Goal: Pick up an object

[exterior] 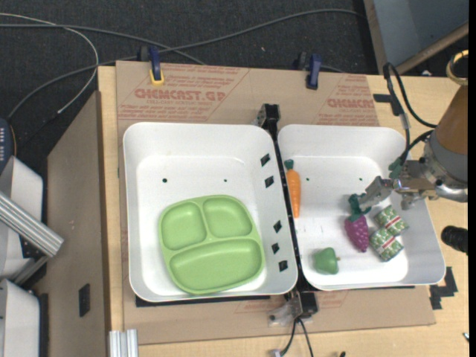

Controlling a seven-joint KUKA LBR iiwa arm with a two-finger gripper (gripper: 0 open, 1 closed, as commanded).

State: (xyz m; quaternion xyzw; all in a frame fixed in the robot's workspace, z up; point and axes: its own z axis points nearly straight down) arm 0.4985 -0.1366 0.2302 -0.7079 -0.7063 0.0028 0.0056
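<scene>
Camera view shows the end effector (370,197) low in the right bin (338,140), fingers apart above the grapes (358,232), seemingly lining up a grab.

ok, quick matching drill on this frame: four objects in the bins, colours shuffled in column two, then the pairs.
Things:
1. divided plate
2. carrot
3. grapes
4. pepper

Colour and place:
A. orange, right bin by the divider
B. purple, right bin
C. light green, left bin
D. darker green, right bin near front wall

Pairs: 1-C, 2-A, 3-B, 4-D
</scene>
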